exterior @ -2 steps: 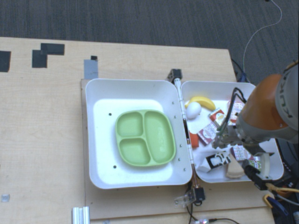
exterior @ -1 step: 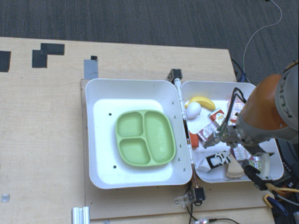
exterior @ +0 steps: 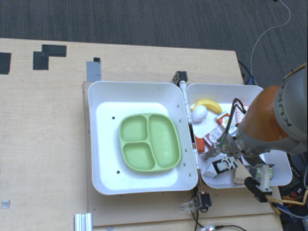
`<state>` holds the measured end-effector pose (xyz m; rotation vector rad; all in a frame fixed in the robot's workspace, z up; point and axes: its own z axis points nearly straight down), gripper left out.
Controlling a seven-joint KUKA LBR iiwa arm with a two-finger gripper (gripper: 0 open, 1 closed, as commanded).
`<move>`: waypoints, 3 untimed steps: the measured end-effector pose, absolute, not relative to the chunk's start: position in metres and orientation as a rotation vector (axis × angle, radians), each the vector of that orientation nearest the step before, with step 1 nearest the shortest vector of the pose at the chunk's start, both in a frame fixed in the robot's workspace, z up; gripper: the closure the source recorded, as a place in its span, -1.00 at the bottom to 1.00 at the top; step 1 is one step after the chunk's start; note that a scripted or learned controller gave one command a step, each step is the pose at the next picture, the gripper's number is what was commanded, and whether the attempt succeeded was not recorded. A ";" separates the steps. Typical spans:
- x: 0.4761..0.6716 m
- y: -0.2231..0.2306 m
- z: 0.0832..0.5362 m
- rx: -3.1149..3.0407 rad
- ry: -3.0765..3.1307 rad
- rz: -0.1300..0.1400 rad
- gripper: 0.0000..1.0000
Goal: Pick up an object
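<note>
Camera view: a green three-compartment plastic tray (exterior: 149, 142) is seen in the left white bin (exterior: 94, 143), while a yellow banana (exterior: 208, 104) lies beyond the gripper (exterior: 222, 153), whose state cannot be told.

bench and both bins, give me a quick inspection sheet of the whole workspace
surface: wooden bench with black tape marks.
job's things: banana, white egg, red packets in right bin.
clutter: green divided tray in left bin.
end effector: low over right bin, among the packets; grasp cannot be judged.
cables: thin cable on floor; wires at bench's near edge.
surroundings: grey carpet.
</note>
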<state>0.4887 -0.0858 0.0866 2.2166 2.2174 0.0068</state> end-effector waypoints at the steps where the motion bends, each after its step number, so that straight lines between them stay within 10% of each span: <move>1: 0.491 -0.086 0.098 2.211 2.216 0.013 1.00; 2: 0.524 0.006 0.185 2.215 2.226 0.007 1.00; 3: 0.556 -0.080 0.099 2.203 2.213 0.019 1.00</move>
